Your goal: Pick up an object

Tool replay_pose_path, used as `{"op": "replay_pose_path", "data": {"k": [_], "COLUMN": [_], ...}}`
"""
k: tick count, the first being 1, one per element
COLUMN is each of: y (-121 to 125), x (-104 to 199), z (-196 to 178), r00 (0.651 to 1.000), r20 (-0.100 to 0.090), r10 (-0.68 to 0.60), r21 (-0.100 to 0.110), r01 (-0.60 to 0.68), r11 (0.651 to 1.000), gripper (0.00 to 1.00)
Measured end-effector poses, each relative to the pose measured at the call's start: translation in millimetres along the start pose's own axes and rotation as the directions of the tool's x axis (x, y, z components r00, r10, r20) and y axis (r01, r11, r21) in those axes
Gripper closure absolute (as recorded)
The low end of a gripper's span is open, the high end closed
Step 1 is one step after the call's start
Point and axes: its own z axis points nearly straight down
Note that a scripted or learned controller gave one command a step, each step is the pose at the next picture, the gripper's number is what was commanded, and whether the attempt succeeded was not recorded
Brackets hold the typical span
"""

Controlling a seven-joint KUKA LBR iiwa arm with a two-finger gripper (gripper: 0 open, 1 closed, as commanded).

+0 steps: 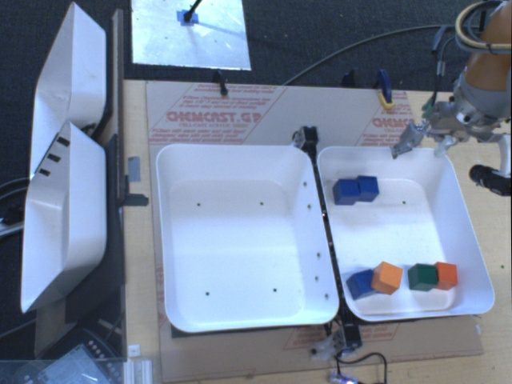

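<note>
Robot lab; clamped bench [240,106]; cables [352,46]; bins [240,238]

- Both bins, left [240,174] and right [464,214], look like smooth, slightly glossy white plastic.
- The blocks appear matt and painted: a blue pair [356,190] far in the right bin; blue [360,283], orange [387,277], green [422,276] and orange [446,274] along its near side.
- The bench board [240,110] looks like pale wood or card, matt, with red print.
- The far plate [190,22] is dull grey metal.
- The floor [320,14] looks like dark, rough carpet.
</note>
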Motion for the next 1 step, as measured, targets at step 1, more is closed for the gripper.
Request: {"op": "replay_pose_path", "data": {"k": [1], "y": [2.9], "x": [62.0], "z": [115.9], "r00": [1.0], "r20": [-0.003], "r10": [-0.004], "r21": [0.009], "r01": [0.004], "r11": [1.0], "gripper": [0.0]}}
